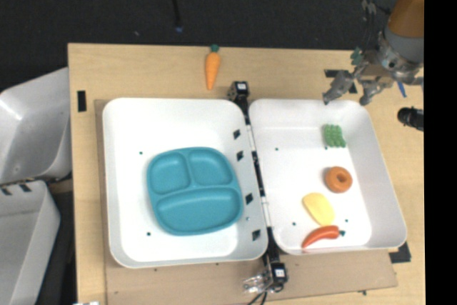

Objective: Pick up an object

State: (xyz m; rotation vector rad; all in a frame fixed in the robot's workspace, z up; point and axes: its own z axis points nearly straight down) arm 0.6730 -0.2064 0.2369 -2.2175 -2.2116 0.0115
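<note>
Fingers [335, 93] look spread apart with nothing between them, gripper [351, 91] hovering over the right bin's [285, 118] far rim. I'd say it's the approach step, nothing picked. Next it needs to come down over something, maybe the green block [333, 136], small, ridged, just below. Brown donut [338, 179] sits nearer the front.

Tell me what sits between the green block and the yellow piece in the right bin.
In the camera view, the orange doughnut lies between the green block and the yellow piece, on the right bin's white floor.
</note>
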